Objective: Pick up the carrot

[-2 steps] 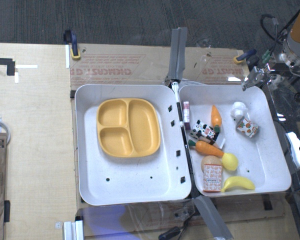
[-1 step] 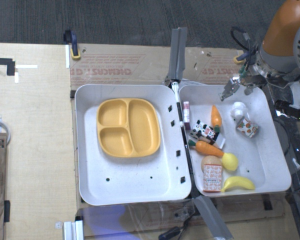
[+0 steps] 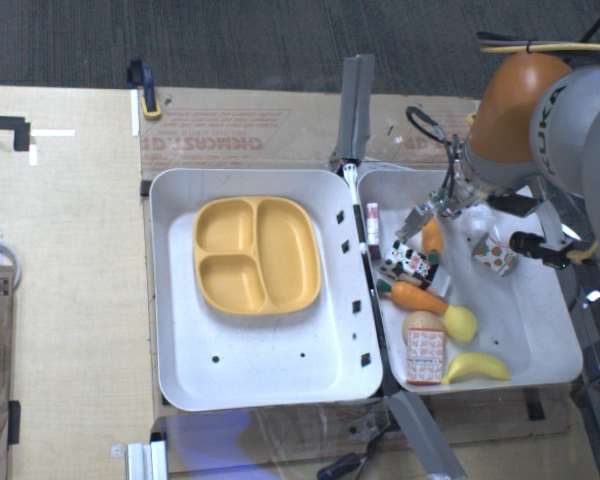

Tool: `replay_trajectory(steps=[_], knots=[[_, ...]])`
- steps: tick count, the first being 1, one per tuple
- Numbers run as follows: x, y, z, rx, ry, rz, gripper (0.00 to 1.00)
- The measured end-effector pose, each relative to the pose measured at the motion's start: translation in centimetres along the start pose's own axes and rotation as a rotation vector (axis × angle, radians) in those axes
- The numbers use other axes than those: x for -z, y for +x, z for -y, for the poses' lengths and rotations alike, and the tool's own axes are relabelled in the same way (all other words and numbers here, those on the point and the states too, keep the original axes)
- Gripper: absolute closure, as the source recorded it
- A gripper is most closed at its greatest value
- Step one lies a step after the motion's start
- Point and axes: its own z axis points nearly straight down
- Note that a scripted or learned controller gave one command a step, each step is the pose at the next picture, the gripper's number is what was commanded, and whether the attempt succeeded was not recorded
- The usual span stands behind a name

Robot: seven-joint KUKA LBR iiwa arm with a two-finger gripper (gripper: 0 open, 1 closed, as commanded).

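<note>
Carrot: lying in right bin, beside lemon
Pincer: above bin's upper left, fingers' state — cannot tell
Left bin: holds yellow tray

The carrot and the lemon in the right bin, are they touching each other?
Touching. In the camera view the carrot's thick end lies right against the lemon, and no white bin floor shows between them.
</note>
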Motion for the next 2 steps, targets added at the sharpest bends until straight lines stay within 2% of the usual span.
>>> replay_trajectory(steps=[1, 2], knots=[[1.0, -0.2, 0.0, -0.004, -0.002, 0.001, 1.0], [10.3, -1.7, 0.1, -0.089, -0.001, 0.002, 1.0]])
